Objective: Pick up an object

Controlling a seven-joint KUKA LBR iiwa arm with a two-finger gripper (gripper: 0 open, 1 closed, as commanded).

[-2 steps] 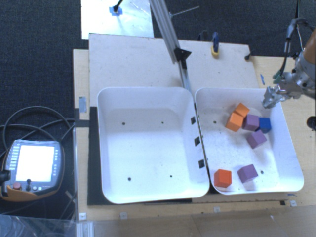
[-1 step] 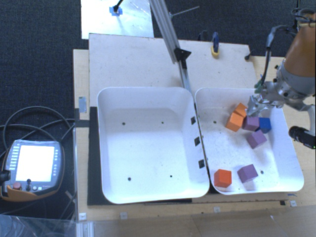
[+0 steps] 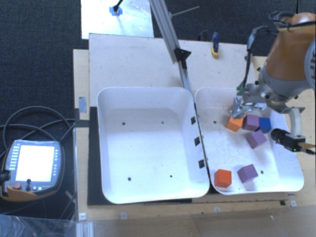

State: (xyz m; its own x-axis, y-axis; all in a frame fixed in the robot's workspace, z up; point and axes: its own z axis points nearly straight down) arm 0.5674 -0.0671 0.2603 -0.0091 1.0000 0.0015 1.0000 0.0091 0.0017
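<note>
You see the gripper (image 3: 238,110) low in the right bin (image 3: 284,184), touching an orange block (image 3: 234,124); you cannot tell the jaws' state.

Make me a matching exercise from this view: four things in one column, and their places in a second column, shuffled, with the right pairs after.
Things:
1. orange cube
2. blue cube
3. gripper
4. teach pendant

Places:
A. at the view's left, off the bench, with cables
B. near the front rim of the right bin, beside a purple cube
C. above another orange block in the right bin's far part
D. in the cluster under the arm, next to purple blocks

Pairs: 1-B, 2-D, 3-C, 4-A
</note>
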